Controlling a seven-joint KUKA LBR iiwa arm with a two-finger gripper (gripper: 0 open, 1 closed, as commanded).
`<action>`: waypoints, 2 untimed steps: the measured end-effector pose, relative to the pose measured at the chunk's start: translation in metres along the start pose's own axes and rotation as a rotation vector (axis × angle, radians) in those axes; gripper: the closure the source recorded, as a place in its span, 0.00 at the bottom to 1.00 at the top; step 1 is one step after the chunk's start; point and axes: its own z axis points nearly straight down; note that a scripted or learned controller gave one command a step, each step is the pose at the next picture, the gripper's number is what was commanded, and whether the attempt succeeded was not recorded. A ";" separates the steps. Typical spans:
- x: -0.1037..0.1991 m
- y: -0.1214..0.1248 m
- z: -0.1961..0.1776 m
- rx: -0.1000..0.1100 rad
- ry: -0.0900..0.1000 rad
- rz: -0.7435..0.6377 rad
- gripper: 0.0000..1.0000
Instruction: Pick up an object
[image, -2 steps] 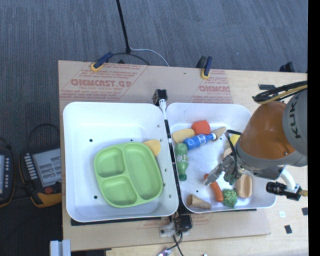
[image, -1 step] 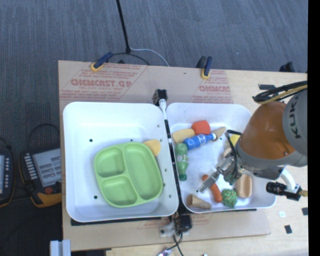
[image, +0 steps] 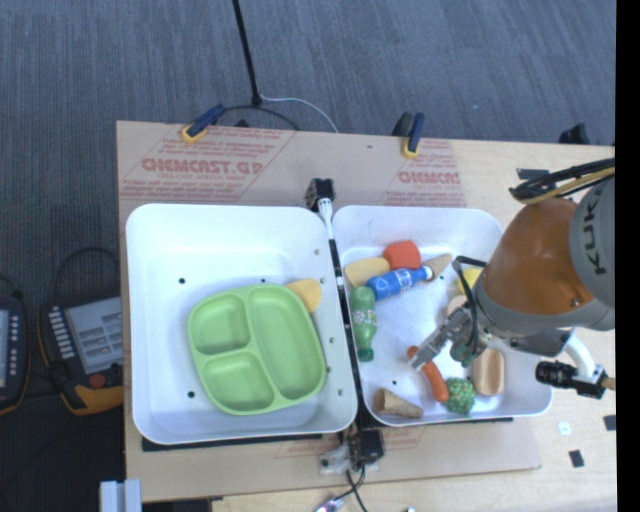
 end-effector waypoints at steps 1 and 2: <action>0.000 0.000 0.000 0.000 0.000 0.000 0.00; 0.016 0.012 0.019 0.007 -0.003 -0.092 0.00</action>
